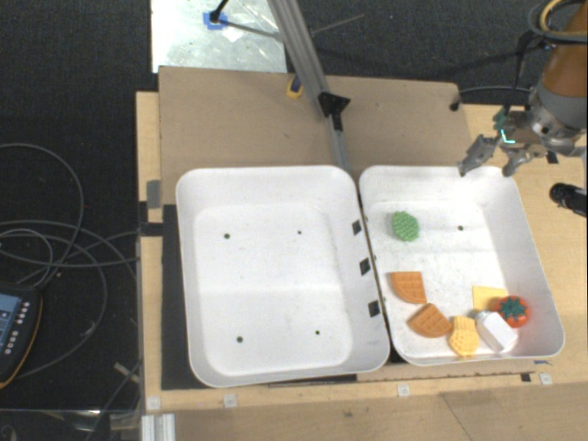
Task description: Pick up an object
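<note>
My gripper (493,161) hangs over the far right rim of the right bin (533,237), its two fingers spread open with nothing between them. In that bin lie a green bumpy piece (404,226) near the middle left, two orange wedge pieces (410,287) (429,321), a yellow waffle piece (464,337), a yellow block (488,296), a white piece (496,332) and a red tomato-like piece (514,311), all clustered at the near right corner. The gripper is well apart from all of them.
The left bin (266,274) lies beside the right one, joined by black clips (365,265). A grey pole (303,53) slants across the bench's back. Cables and a handheld pendant (14,324) lie on the floor to the left.
</note>
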You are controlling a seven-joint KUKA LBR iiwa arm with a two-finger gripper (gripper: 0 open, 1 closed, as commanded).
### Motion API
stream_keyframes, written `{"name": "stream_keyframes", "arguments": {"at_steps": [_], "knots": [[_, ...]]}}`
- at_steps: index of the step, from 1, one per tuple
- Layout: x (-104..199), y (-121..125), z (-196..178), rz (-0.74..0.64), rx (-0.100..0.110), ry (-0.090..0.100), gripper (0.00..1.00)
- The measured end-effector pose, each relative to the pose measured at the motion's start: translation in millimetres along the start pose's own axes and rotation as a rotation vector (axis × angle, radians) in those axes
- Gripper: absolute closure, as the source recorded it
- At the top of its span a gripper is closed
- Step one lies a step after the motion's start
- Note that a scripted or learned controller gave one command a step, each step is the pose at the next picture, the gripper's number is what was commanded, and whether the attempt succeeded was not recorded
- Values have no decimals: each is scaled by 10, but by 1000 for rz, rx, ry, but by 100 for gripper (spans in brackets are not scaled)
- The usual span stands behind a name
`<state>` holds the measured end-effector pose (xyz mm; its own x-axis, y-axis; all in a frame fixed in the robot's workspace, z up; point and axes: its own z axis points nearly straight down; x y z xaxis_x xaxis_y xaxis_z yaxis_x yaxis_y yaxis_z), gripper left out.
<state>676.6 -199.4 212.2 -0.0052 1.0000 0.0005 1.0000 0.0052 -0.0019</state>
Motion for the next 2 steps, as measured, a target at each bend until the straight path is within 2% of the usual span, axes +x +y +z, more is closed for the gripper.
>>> {"name": "stream_keyframes", "arguments": {"at_steps": [1,2], "knots": [[1,9,-29,-2,-4,-2,0],[-47,49,570,0,0,-1,0]]}}
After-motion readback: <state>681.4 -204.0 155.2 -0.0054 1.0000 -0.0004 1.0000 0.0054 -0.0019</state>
